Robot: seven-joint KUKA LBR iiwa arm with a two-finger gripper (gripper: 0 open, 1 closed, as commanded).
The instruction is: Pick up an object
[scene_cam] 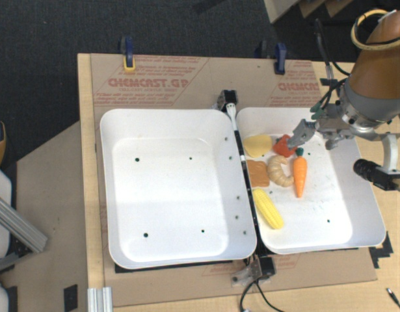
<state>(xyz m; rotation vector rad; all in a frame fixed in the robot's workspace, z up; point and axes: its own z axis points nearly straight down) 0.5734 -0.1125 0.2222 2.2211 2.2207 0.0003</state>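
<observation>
Above red toy (pixel 282 145), pincer (pixel 302 134).

Toy foods cluster at the right bin's (pixel 356 236) left edge: corn (pixel 268 208), carrot (pixel 300 174), bread slice (pixel 257 173), croissant (pixel 281 171), yellow piece (pixel 257 146), red piece (pixel 282 146).

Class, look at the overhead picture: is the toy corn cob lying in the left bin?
No, the corn cob lies in the right bin, near its left wall, below the carrot and the other play foods.
</observation>
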